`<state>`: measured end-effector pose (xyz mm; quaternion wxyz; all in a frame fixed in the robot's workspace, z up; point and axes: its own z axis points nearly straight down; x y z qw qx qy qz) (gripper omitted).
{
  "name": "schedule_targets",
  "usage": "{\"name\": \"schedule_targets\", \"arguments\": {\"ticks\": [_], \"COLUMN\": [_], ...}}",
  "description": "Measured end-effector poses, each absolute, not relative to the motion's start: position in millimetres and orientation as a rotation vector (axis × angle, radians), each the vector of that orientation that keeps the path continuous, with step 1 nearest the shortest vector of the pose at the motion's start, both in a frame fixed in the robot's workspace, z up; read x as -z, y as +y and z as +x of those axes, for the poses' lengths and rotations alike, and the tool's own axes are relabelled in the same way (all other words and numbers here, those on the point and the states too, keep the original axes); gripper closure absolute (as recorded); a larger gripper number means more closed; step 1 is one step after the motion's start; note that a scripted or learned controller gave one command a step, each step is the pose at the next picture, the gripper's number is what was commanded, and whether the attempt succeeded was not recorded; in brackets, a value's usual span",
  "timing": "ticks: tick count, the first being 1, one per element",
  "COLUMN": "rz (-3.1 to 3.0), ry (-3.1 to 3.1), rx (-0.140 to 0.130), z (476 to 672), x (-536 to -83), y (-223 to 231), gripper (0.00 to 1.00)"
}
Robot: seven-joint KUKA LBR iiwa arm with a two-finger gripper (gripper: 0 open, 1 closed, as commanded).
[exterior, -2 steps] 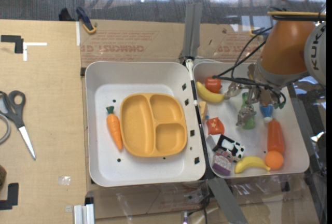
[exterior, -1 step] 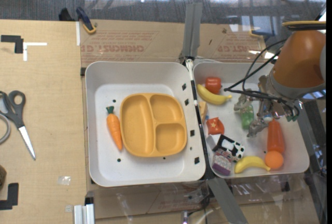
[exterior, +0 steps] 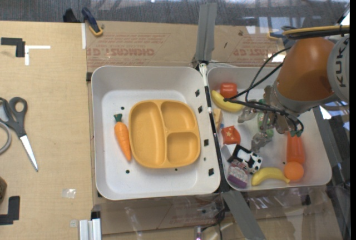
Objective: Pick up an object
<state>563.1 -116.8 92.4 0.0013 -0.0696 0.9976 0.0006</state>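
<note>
My gripper [exterior: 253,129] hangs over the middle of the right bin [exterior: 320,175], fingers open, with nothing visibly between them. Around it lie a yellow banana [exterior: 224,102], a red round toy [exterior: 228,89] at the back, and a red chunk [exterior: 231,134] just to its left. In front of it sit a black-and-white cow toy [exterior: 253,161], a purple packet [exterior: 238,175] and a second banana [exterior: 269,176]. To the right are an orange ball [exterior: 293,171] and a red-orange long piece [exterior: 295,148]. The arm's orange band [exterior: 305,75] hides the bin's back right.
The left bin [exterior: 105,139] holds a yellow divided plate [exterior: 164,133] and a toy carrot [exterior: 122,136] beside it. Scissors [exterior: 21,129] lie on the wooden bench at the far left. A blue clamp [exterior: 92,21] sits on the cardboard behind the bins.
</note>
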Motion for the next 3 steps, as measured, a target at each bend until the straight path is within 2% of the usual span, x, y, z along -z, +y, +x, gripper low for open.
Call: {"name": "schedule_targets", "arguments": {"ticks": [1,2,3], "rz": [-0.081,-0.055,0.282], "ry": [3.137,3.135,3.122], "rx": [0.000,0.001,0.000], "z": [534.0,523.1,591.4], "x": [-93,-94,-94], "y": [-193,-221,-201], "gripper": [0.00,0.00,0.00]}}
